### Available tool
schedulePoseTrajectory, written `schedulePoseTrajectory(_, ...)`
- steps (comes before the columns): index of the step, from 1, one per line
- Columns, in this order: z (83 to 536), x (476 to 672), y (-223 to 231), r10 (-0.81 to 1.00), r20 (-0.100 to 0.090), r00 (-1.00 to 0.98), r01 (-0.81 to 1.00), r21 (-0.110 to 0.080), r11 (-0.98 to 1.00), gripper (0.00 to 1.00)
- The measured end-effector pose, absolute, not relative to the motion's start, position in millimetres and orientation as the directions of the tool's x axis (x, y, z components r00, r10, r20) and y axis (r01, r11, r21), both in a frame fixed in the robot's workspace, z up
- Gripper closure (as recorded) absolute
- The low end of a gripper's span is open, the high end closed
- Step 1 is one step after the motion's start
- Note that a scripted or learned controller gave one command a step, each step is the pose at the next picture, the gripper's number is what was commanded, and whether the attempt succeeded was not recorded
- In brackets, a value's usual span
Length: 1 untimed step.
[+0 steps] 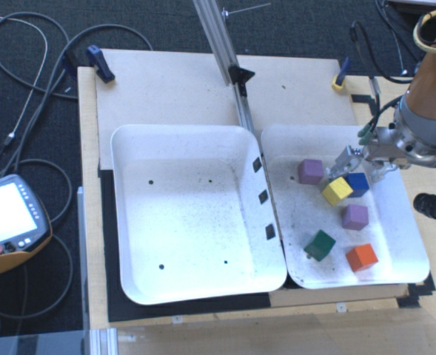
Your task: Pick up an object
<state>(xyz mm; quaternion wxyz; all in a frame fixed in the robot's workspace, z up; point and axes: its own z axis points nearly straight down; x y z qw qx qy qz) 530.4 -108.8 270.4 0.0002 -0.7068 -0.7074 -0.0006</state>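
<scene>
Near edge, right-hand shallow white plastic bin (414, 261): small orange cube (362, 257) closest to the front rim, small dark green cube (320, 244) just left of it, tilted on the bin floor. Both well clear of the arm.

One step back: pale purple cube (355, 217), sitting alone, just below the yellow/blue pair.

Mid-bin: yellow cube (337, 190) touching a blue cube (357, 183), blue slightly behind and right of the yellow. A second purple cube (310, 171) sits just left of them, near but apart.

Gripper (360, 163) is directly over the yellow/blue pair, the metal finger parts hanging just above the blue cube. Can't tell if the jaws are apart or together; the wrist hardware and cabling mask them. No cube visibly between them, so not calling a grasp. Grey arm with orange band (431, 95) comes in from the right edge above the bin's far right corner.

Left-hand shallow white plastic bin (125, 161): only dark specks on the floor.

Between the bins: aluminium extrusion bar (216, 35) running from the divider up past the far bench edge.

Far side: blue clamp (100, 63) at the bench's far left corner, yellow-blue clamp (341, 78) at the far right.

Off-bench left: teach pendant with lit screen (9, 220) on the dark carpet, black cables looping around it.
</scene>
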Motion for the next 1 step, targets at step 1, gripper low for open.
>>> schedulePoseTrajectory(1,145.9,551.6,-100.3,1.000,0.003,-0.001,1.000,-0.009,0.001,0.00)
